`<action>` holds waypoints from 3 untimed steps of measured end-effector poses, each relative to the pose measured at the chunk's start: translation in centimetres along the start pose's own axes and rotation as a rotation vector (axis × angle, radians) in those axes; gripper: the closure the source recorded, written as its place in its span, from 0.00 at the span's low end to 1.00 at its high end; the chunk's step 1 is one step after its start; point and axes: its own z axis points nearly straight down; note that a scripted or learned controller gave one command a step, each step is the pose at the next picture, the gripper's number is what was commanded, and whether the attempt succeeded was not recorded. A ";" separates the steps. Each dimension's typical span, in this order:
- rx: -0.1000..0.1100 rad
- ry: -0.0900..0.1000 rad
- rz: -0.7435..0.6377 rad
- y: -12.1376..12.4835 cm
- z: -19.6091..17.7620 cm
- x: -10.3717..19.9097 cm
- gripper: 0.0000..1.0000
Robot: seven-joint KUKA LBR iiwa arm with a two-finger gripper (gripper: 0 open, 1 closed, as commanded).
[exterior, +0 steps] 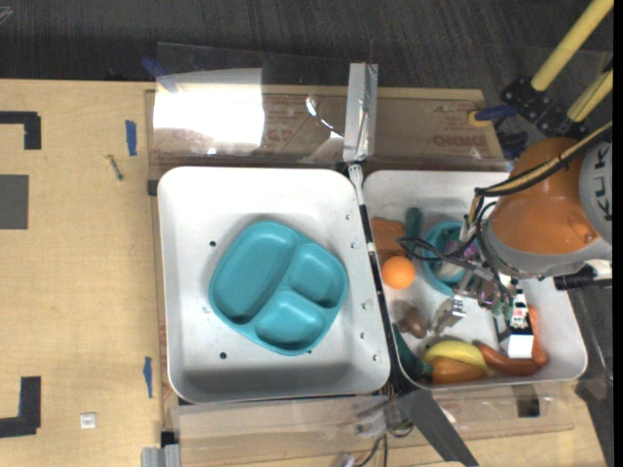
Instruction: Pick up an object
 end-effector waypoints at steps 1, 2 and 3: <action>0.001 -0.003 0.123 2.3 0.0 -1.5 0.00; -0.001 -0.003 0.101 4.5 0.1 -8.6 0.00; -0.001 -0.002 0.117 1.1 0.0 -3.3 0.00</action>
